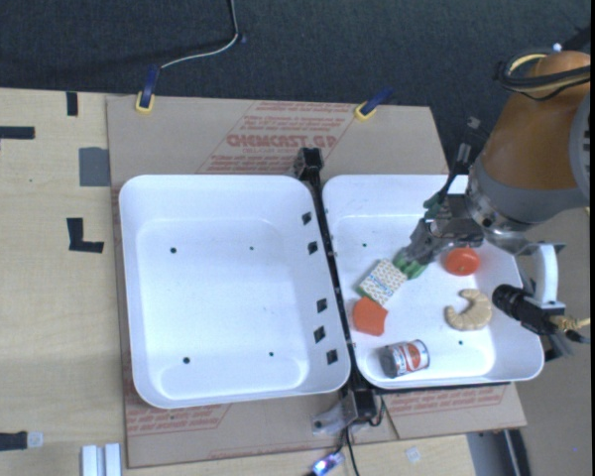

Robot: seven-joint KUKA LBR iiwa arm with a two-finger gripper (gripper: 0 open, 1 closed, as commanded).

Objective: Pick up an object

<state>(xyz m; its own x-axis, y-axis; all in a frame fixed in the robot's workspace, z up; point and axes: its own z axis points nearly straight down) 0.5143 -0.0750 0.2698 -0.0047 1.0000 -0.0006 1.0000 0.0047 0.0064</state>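
Observation:
The right bin (377,198) holds several small objects: a checkered white packet (381,282), an orange block (370,317), a red ball (463,261), a tan croissant-shaped piece (469,310) and a small can (406,358) lying on its side. A green object (410,264) lies just beside the packet. My gripper (423,249) hangs low over the bin's middle, right above the green object and next to the packet. The arm's wrist hides much of it.
The left bin (218,291) sits beside the right one, with a black divider clip strip (320,256) between them. Both rest on a cardboard sheet (268,137) held by clamps. A black cable runs across the dark backdrop.

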